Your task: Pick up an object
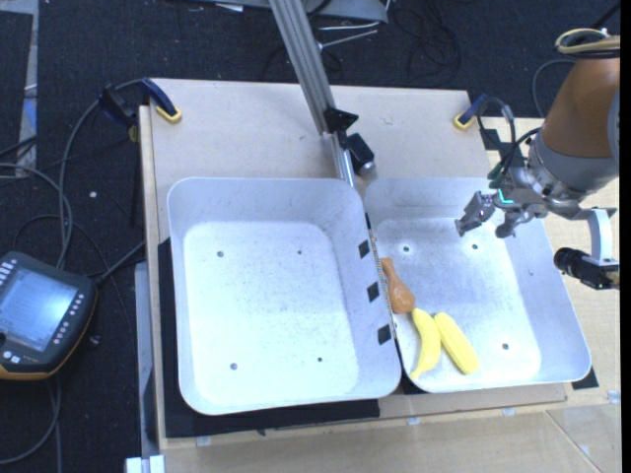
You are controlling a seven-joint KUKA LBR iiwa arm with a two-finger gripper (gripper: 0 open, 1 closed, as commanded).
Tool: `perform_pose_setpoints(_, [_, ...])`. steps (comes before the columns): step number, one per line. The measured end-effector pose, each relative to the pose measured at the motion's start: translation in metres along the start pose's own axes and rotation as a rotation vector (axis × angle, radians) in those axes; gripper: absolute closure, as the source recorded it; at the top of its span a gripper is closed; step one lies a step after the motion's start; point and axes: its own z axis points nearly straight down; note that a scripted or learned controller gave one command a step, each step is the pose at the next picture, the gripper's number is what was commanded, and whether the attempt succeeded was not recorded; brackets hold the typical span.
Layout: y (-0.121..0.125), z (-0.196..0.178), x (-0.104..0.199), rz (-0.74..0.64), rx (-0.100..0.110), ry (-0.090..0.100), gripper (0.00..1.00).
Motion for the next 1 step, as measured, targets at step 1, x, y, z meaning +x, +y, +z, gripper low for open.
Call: perform_pose_setpoints(1, [0.0000,0.0000,0.0000,0.000,0.000,0.000,0.00])
